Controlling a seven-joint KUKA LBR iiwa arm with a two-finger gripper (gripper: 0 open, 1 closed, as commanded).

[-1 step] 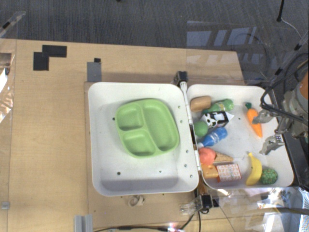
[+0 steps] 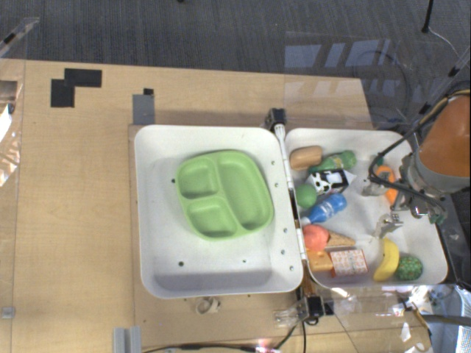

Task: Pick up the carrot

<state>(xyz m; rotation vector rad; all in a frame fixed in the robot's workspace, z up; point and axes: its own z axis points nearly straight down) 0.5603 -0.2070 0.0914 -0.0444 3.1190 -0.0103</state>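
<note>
**Carrot half hidden under the wrist**

The carrot point(image 2: 385, 179) lies in the right bin point(image 2: 368, 137), right of the toy cow point(image 2: 328, 182), only orange slivers showing beneath the gripper point(image 2: 392, 210). Cables and wrist hardware cover the gripper, so its state cannot be told. The banana point(image 2: 387, 259) lies below the cow.

- We note a light wooden bench point(image 2: 73, 219) carrying two shallow white bins side by side, touching.
- Left bin point(image 2: 158, 271); right bin point(image 2: 423, 230).
- Black L-shaped patch point(image 2: 73, 85) lies flat near the bench's far left corner.
- Grey bracket point(image 2: 143, 107) just behind left bin.
</note>
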